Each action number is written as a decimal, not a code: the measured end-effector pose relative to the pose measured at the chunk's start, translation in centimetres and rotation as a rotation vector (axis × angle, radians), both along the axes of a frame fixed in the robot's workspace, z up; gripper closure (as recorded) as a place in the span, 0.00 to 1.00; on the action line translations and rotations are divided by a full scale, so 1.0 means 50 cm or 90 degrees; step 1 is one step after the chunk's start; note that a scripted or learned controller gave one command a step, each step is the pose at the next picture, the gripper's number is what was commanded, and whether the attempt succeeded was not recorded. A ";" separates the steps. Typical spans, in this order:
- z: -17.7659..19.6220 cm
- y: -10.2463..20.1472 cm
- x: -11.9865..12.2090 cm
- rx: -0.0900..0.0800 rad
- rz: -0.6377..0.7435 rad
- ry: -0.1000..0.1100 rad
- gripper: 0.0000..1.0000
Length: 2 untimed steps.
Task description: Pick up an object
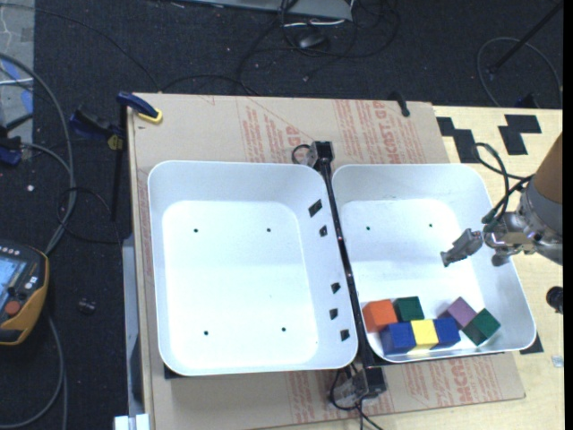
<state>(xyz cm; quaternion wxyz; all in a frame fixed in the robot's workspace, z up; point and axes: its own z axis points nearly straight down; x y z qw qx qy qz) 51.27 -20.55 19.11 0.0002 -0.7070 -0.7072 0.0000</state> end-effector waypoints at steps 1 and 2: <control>-0.208 -0.016 0.143 -0.001 0.001 -0.002 0.00; -0.206 0.104 0.157 0.000 0.002 0.000 0.00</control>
